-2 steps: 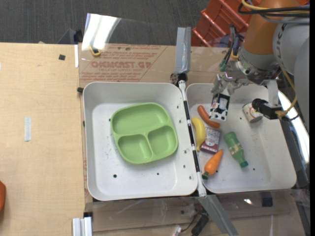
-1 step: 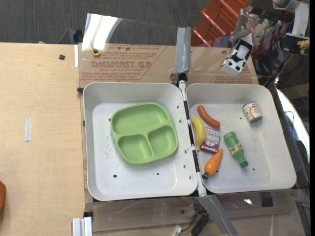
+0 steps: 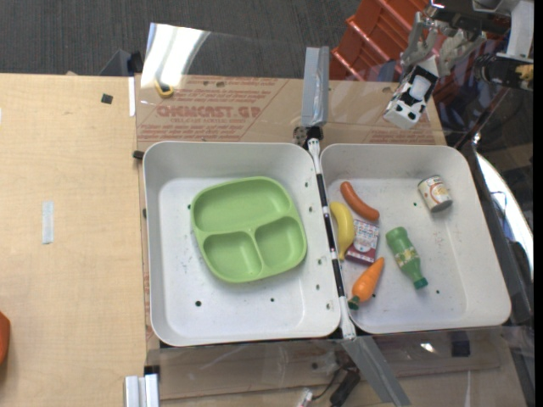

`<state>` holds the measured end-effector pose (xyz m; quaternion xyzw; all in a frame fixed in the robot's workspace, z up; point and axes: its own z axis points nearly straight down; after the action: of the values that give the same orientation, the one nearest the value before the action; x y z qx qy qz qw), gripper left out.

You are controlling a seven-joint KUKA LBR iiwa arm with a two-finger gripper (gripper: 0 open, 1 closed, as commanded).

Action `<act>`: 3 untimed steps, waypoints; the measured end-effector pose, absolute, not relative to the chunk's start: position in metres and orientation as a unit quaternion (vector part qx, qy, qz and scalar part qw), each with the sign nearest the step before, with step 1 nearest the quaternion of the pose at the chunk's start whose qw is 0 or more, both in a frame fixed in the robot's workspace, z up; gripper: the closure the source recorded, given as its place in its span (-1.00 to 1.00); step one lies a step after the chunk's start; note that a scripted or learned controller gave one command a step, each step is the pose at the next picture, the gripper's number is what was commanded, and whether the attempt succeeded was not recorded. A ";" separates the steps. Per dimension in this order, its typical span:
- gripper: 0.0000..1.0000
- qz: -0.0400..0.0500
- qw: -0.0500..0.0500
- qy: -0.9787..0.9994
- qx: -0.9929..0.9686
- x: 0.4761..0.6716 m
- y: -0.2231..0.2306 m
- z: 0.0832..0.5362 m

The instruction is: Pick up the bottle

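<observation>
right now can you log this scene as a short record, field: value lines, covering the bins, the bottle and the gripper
left bin: shallow white bin holding a green three-compartment plastic plate
right bin: shallow white bin with six small items
target: green plastic bottle, lying on its side, touching nothing
neighbours: orange toy carrot, red-and-white carton, yellow banana, red sausage, small tin can
gripper: raised beyond the right bin's far edge, away from the bottle

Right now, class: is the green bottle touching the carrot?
Apart. The camera view shows bare white bin floor between the bottle and the carrot.
</observation>
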<state>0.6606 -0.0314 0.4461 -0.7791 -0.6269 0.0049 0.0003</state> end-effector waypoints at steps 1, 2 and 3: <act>1.00 0.008 0.001 -0.628 -0.778 0.662 -0.031 0.452; 1.00 0.011 0.001 -0.629 -0.777 0.663 -0.031 0.457; 1.00 0.014 0.002 -0.630 -0.776 0.664 -0.030 0.463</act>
<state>0.6644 -0.0302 0.4628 -0.7762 -0.6303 0.0139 0.0019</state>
